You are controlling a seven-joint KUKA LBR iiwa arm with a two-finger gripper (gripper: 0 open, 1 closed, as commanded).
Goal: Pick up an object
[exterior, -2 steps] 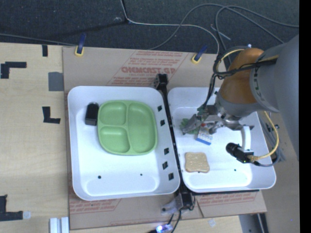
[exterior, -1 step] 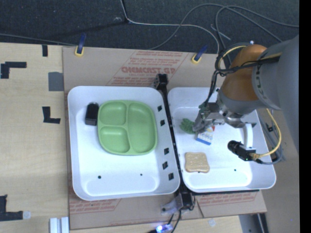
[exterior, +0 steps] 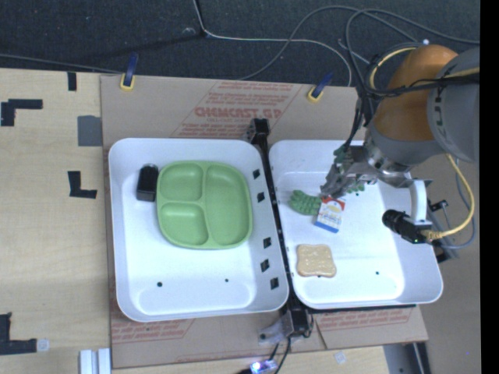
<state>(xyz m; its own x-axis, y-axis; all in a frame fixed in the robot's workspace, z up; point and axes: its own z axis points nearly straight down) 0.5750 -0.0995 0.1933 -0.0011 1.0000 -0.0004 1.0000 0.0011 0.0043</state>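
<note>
Gripper [exterior: 337, 187] hangs above small white-and-blue carton [exterior: 329, 215] in right white bin [exterior: 405, 279]; jaws' state: cannot tell

White bins [exterior: 187, 302], pale green plate [exterior: 204, 205], black block [exterior: 147, 183], dark green toy [exterior: 305, 202], blue, white and red carton [exterior: 330, 215], tan toast [exterior: 316, 261], grey arm [exterior: 456, 119] with orange band [exterior: 409, 92], brown cardboard [exterior: 226, 107] with red print

Small white-blue carton [exterior: 330, 214], tilted, right bin [exterior: 390, 287]
</note>
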